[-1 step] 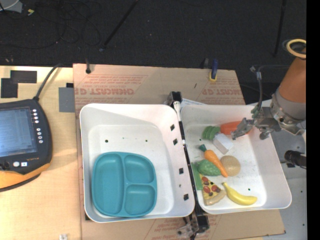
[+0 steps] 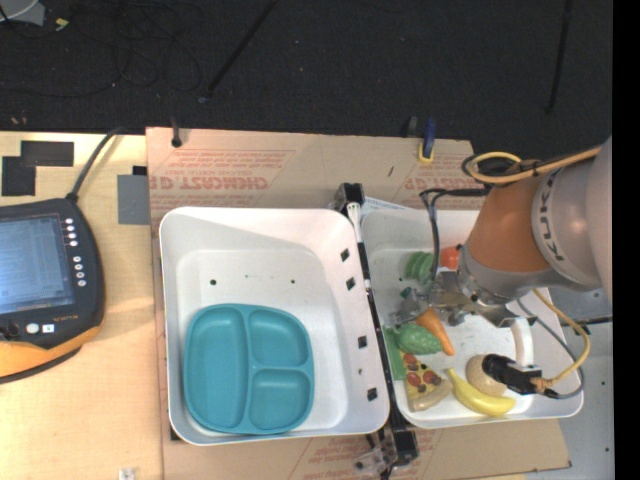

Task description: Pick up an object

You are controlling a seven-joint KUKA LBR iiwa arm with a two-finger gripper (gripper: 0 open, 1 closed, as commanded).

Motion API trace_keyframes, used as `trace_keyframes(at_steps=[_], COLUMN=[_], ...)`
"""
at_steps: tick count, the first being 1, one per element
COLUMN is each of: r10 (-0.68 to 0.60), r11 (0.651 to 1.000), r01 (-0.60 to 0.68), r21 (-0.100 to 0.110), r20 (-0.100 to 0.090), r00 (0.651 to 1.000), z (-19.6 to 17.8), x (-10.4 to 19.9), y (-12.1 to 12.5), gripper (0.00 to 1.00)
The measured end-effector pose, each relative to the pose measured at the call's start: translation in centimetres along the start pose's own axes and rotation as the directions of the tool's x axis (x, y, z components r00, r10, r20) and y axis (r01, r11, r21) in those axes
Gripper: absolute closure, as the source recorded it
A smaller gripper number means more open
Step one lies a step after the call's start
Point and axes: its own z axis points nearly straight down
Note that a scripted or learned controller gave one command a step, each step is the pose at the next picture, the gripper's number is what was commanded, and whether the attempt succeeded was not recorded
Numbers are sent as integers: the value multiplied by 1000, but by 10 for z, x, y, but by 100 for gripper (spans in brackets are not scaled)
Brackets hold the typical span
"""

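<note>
My gripper (image 2: 422,304) is low in the right bin (image 2: 572,396), near its left wall. Just below and right of it lies an orange toy carrot (image 2: 437,332), pointing down and to the right, with its top right by the gripper. I cannot make out whether the gripper is touching it. Under the carrot rests a green leafy toy (image 2: 421,340). A green piece (image 2: 419,265) lies just above the gripper. A red-orange piece (image 2: 450,258) peeks out beside the orange wrist band.
A pizza slice (image 2: 424,381) and a yellow banana (image 2: 478,398) lie along the right bin's front. The left bin (image 2: 250,238) holds a teal divided plate (image 2: 248,368). A black divider rail (image 2: 362,298) runs between the bins. A teach pendant (image 2: 40,273) sits far left.
</note>
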Motion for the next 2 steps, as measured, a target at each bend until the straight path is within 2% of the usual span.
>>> trace_keyframes(at_steps=[1,2], r10=[8,0], r11=[1000,1000], r01=[-8,0], r21=[-8,-14], r20=[5,4], r00=[1000,1000], z=[-16,-101], x=[-5,64], y=[2,-18], gripper=[100,100])
